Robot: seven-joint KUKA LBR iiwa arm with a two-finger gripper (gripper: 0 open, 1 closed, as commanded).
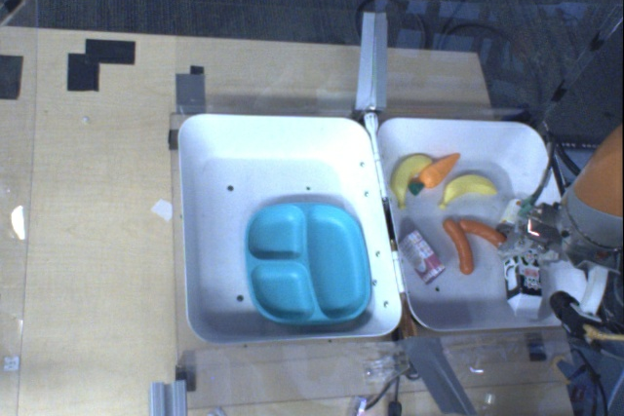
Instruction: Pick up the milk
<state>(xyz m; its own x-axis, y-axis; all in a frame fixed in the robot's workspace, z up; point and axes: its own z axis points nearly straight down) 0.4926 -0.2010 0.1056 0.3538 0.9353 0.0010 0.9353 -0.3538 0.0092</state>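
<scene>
Apparently the hand [526, 244] is hovering over the right bin's [458, 312] right edge because the milk [525, 285] is sitting there in the near right corner; whether it is spread or pinching I cannot tell.

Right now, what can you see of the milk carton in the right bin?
The milk carton looks like a small white box with dark printing on its face, likely cardboard. It sits at the right bin's lower right edge, by the wall, partly covered by the gripper above it. Whether it stands or lies is unclear. The sausages lie just left, apart from it.
</scene>
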